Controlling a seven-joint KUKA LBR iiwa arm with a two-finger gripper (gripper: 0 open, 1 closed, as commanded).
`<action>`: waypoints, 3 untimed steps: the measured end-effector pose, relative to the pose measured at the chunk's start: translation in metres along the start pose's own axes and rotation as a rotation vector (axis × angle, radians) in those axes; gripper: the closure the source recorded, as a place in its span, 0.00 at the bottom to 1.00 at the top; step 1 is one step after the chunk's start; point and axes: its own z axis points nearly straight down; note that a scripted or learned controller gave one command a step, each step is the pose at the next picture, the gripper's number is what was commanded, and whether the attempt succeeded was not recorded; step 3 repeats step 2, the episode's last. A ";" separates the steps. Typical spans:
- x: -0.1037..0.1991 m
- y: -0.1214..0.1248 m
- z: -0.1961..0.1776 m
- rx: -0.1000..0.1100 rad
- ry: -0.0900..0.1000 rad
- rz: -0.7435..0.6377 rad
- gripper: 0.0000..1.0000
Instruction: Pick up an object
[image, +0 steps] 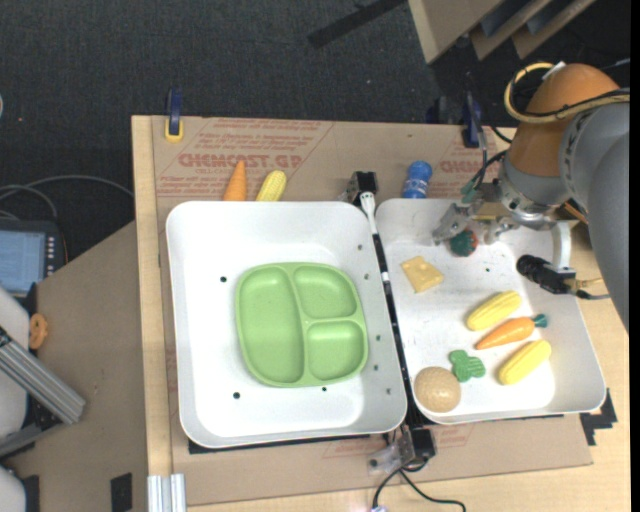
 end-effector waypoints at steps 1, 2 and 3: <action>-0.004 -0.003 -0.010 0.004 -0.003 0.005 1.00; 0.074 -0.042 -0.106 0.004 0.003 0.000 1.00; 0.074 -0.042 -0.106 0.004 0.003 0.000 1.00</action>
